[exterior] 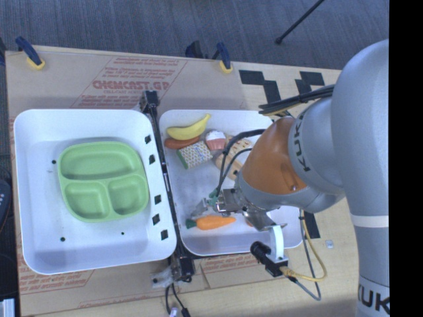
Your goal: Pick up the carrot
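The carrot (215, 222) lay on the floor of the right bin (198, 243), near its front wall, so the pick looked not yet done. The gripper (231, 207) hung just behind and beside the carrot; whether it touched or gripped could not be told.

Grey arm (360, 144) wearing orange band (271, 160), black KUKA lettering showing on casing. Black and yellow cables (307, 269) trailing near wrist; white bracket showing there.
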Controlling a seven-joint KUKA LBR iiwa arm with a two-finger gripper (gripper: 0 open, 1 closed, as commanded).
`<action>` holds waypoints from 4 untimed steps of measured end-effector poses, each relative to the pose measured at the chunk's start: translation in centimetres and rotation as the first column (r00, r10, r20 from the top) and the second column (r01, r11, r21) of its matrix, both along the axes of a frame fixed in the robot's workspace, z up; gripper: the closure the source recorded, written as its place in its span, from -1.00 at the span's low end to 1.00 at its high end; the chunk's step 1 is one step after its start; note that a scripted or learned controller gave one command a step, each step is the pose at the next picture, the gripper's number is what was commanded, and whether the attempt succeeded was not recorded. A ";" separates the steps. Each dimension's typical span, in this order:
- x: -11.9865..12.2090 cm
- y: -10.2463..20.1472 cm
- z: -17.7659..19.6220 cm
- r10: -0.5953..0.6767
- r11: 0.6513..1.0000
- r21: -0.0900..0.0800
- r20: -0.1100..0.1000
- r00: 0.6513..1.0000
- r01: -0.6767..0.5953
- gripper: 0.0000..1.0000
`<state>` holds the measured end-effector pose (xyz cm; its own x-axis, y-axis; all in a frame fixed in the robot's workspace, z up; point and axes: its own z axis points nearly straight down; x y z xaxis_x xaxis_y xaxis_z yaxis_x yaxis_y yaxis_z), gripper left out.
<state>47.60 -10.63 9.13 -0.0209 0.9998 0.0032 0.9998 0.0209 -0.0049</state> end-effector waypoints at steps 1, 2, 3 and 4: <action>0.0 0.0 1.0 0.003 1.000 0.001 -0.001 1.000 -0.003 1.00; 0.0 0.0 1.0 0.003 1.000 0.001 -0.001 1.000 -0.003 -1.00; 0.1 0.0 1.9 0.006 1.000 0.002 -0.004 1.000 -0.006 1.00; 0.1 0.0 1.9 0.006 1.000 0.001 -0.003 1.000 -0.006 -1.00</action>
